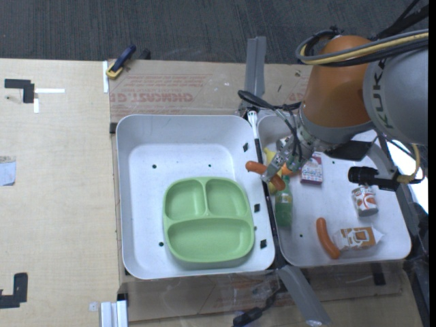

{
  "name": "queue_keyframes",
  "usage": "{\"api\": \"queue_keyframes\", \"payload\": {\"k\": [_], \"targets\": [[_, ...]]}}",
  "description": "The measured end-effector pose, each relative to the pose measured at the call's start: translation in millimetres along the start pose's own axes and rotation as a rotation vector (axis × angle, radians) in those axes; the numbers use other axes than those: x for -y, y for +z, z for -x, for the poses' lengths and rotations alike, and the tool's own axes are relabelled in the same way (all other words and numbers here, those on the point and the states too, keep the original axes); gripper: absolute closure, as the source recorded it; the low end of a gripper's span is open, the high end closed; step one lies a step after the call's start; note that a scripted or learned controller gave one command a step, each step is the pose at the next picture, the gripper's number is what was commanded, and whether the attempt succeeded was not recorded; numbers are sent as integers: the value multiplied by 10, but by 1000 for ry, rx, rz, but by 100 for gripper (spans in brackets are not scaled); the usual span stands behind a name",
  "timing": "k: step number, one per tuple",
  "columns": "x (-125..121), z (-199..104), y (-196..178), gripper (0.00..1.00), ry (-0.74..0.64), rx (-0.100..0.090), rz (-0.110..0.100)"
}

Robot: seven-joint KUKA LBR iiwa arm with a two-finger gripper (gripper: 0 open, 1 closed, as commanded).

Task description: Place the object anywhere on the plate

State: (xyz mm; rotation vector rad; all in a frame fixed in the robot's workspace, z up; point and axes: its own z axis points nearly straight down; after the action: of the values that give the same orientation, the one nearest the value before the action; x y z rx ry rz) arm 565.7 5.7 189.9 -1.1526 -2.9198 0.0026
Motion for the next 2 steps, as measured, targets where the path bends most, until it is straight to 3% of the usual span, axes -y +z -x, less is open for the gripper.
{"api": "queue_keyframes", "payload": {"k": [1, 2], "targets": [[-21, -796, 4, 100, -29, 0, -1], [65, -575, 8, 100, 373, 1, -2]]}}
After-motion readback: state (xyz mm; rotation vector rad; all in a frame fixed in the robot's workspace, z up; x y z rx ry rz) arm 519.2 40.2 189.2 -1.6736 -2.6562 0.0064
